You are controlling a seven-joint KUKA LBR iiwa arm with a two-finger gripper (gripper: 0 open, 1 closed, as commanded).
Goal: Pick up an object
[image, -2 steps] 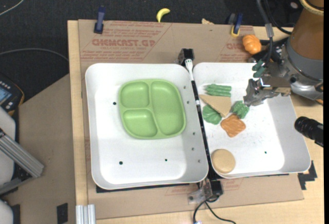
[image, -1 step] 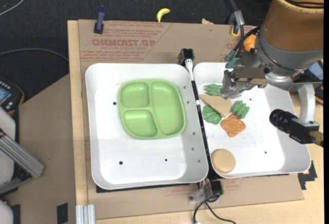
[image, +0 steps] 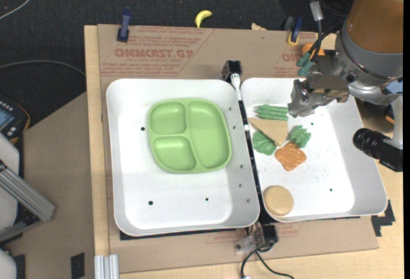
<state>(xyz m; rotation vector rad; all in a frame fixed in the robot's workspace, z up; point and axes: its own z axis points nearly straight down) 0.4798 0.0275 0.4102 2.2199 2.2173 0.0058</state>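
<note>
Gripper (image: 300, 107) over right bin (image: 359, 201) top, grip state can't tell, nothing seen held; nearest target green beans (image: 271, 111) just at 9 o'clock from tip, long axis 9-to-3, with broccoli (image: 299, 136) close at 6 o'clock.

Small toy foods (image: 290, 157) clustered in right bin (image: 359, 169)

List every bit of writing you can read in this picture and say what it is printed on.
"CHEMCAST. G P": red print on the brown board behind the left bin.
Smaller red line beneath it: too blurred to read.
Red print on the board behind the right bin: too blurred to read.
</note>
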